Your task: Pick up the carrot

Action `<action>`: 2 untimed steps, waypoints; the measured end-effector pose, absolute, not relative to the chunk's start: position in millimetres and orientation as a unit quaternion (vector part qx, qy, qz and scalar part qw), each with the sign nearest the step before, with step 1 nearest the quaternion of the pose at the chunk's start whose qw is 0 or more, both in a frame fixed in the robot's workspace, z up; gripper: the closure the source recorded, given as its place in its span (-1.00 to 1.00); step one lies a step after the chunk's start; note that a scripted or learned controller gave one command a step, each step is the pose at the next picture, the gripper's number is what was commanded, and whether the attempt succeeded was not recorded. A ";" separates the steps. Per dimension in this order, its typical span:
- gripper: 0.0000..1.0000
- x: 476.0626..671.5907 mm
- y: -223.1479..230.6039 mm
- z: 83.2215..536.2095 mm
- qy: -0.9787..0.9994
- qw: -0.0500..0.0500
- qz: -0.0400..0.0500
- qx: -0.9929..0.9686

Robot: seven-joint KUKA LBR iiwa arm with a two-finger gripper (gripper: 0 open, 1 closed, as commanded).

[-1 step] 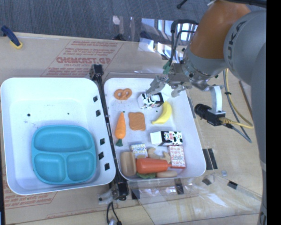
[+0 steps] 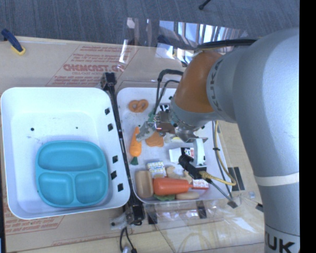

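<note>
The carrot (image 2: 135, 143) lies in the right bin (image 2: 124, 101), just left of the hand (image 2: 154, 126); whether the hand is apart or together, I cannot tell. The carrot looks like a light, stiff, smooth toy, so gripping across its thick middle seems safest.

The bench (image 2: 52, 67), covered in printed brown paper, carries two shallow white bins side by side: the left bin (image 2: 16, 104) and the right bin (image 2: 127, 96).
</note>
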State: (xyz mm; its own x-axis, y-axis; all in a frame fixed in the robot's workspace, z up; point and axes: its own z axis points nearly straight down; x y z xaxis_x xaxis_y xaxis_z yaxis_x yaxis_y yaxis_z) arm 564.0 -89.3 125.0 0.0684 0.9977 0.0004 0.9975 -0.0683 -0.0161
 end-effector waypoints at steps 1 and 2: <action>-1.00 554.5 -100.8 90.4 -0.574 0.003 0.003 -0.819; 1.00 554.8 -99.9 100.1 -0.576 0.004 0.003 -0.817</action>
State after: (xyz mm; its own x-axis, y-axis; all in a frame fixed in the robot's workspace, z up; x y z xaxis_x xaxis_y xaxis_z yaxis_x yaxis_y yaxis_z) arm 554.8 -99.9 100.1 0.3359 0.9419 -0.0007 0.9418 -0.3359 -0.0112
